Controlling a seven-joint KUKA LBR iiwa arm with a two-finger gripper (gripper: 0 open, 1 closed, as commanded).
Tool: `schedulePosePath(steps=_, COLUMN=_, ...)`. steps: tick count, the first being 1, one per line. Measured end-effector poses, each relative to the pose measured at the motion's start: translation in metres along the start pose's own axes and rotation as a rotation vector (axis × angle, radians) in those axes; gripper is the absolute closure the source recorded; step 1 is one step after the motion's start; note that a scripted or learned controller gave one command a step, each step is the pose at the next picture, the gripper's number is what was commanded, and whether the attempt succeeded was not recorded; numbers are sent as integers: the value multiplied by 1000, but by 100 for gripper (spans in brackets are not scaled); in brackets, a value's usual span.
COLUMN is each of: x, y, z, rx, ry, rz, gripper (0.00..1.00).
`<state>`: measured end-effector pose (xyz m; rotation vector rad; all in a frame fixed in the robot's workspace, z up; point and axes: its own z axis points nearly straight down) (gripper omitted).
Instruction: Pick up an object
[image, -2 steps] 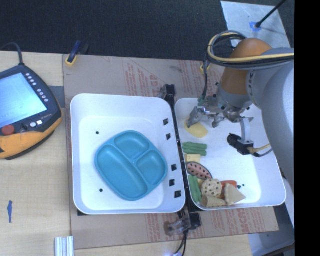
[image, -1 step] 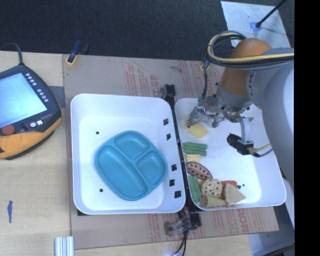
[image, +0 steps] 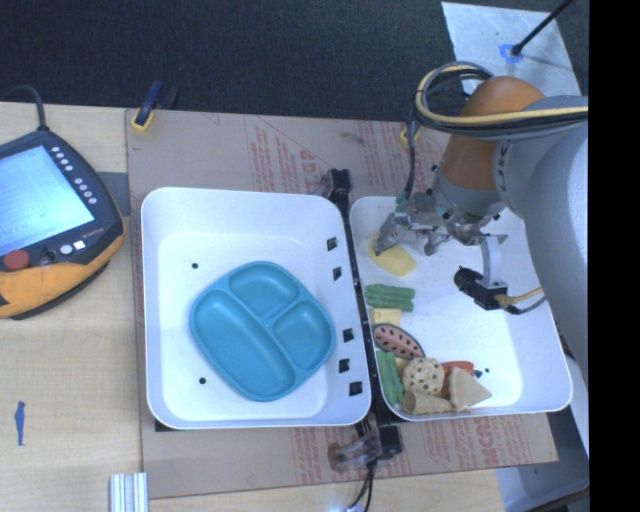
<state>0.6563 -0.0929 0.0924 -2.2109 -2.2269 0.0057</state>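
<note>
Hovered with gripper (image: 405, 235) low at the far end of the right bin (image: 530, 385), finger state impossible to tell, just above a pale yellow piece (image: 396, 261), with green beans (image: 389, 296), watermelon slice (image: 397, 342) and crackers (image: 425, 378) nearer, blue divided plate (image: 262, 328) in the left bin (image: 165, 300).

Cardboard-covered bench (image: 250, 140) under two white bins (image: 160, 300), teach pendant (image: 45, 225) alongside.

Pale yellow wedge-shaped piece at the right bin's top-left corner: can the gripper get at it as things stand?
Probably yes. The gripper hangs right beside the pale yellow wedge-shaped piece, with nothing lying over it; the green bean-like piece sits apart below. The white bin's wall is close and could crowd one finger.
</note>
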Motion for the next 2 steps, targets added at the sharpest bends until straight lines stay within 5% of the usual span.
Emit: schedulePosePath(steps=2, x=0, y=0, z=0, rx=0, ry=0, rz=-1, gripper=0)
